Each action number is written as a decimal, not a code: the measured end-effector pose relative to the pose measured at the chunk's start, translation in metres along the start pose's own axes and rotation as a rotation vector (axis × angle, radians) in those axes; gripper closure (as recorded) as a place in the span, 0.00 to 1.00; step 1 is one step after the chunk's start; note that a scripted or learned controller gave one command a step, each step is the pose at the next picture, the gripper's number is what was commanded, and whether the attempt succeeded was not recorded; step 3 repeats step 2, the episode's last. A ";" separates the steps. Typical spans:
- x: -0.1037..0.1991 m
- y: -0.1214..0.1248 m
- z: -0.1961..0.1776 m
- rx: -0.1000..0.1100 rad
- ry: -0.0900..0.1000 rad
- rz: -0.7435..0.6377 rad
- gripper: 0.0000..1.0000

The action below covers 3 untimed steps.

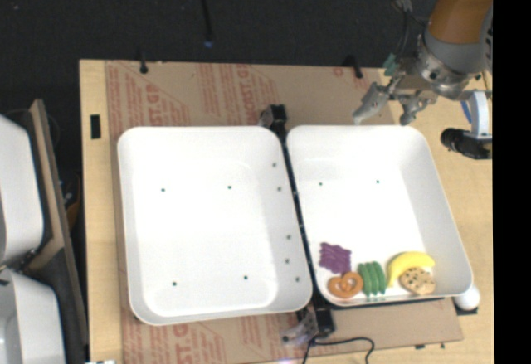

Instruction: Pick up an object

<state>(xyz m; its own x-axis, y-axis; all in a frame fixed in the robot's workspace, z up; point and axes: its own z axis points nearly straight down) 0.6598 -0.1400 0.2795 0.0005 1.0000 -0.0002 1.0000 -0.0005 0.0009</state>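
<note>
Five small objects sit bunched in the lower right corner of the right bin (431, 159), and nothing is gripped.

Down in that corner we've got a purple piece (335, 255), an orange pretzel-like ring (344, 285) just below it, a green ridged item (373, 278) beside the ring, then a yellow banana (412, 261) arching over a speckled cookie (416, 280) at the far right, all packed close against the bin's lower wall. Up at the upper right of the frame, the gripper (388, 108) hangs above the bin's top edge, well apart from the cluster, its two fingers spread with nothing between them. To the left, the left bin (133, 213) lies alongside, their walls touching at mid-frame.
</note>
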 end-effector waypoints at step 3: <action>-0.077 -0.084 0.182 0.007 0.002 0.003 0.00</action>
